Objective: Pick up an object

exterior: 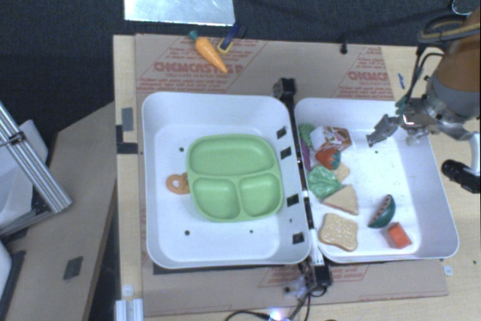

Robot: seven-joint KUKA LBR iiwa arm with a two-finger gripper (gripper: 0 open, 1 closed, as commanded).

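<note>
Toy food (335,184) is crowding the right bin's (443,225) left half, leaving bare floor lying open toward centre-right. The green tray (233,177) is filling mid-left bin (161,162), leaving margins free.

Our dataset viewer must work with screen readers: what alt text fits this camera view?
A grey robot arm's gripper hovers over the right white bin, which holds toy food including a slice of bread and a watermelon wedge. The left bin holds a green divided plate and a pretzel; a toy carrot lies behind.
</note>
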